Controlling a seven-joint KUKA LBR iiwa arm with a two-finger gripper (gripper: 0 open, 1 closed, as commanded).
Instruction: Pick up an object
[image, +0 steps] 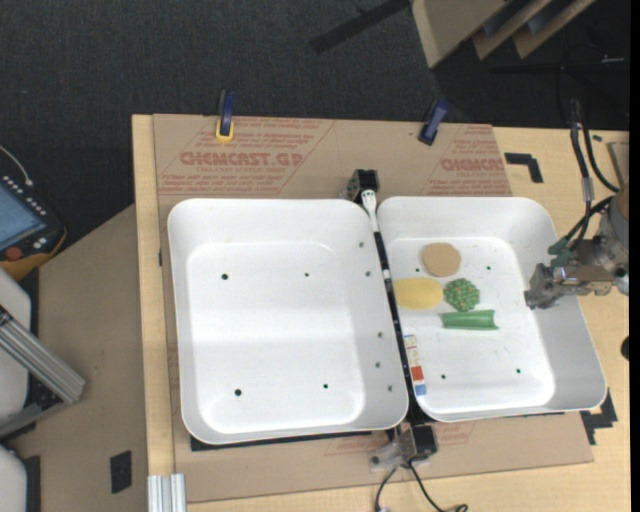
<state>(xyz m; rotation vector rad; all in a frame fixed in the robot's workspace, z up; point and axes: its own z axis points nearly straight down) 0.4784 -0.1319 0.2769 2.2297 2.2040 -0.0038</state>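
Note:
The right bin (530, 385) holds a round tan disc (441, 260), a yellow oval piece (418, 293), a green bumpy ball (461, 294) and a flat green bar (470, 320), all clustered in its upper middle. My gripper (545, 283) sits at the bin's right rim, to the right of the cluster and apart from it. Nothing shows between its fingers.
The left bin (200, 400) lies beside the right one, joined by a black divider strip (390, 300). Both rest on a cardboard sheet (300, 150) held by blue clamps (226, 118) at the back. Cables (580, 150) hang at the right edge.

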